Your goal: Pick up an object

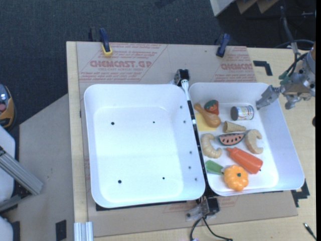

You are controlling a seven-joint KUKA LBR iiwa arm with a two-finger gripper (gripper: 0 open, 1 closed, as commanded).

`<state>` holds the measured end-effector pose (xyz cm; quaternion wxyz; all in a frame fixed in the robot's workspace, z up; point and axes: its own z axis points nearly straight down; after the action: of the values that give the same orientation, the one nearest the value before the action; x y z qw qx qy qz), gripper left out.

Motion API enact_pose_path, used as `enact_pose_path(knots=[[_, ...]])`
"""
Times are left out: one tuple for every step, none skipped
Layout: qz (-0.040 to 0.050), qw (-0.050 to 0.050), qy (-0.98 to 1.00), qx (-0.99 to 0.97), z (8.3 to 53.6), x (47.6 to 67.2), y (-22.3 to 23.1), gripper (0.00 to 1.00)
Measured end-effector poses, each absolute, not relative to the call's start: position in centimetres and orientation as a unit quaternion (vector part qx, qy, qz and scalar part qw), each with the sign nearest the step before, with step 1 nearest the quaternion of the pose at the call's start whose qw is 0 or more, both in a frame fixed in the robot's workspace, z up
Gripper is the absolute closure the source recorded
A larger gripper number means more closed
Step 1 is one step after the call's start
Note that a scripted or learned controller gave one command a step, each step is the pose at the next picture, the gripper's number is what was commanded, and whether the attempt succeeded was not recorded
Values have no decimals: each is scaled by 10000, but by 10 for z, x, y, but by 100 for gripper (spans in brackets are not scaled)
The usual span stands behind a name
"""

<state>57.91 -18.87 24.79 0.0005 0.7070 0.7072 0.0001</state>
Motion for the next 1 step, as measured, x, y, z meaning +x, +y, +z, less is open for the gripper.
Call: enact_pose_path(knots=[[-6,37,7072,7070,82,535,-148,0]])
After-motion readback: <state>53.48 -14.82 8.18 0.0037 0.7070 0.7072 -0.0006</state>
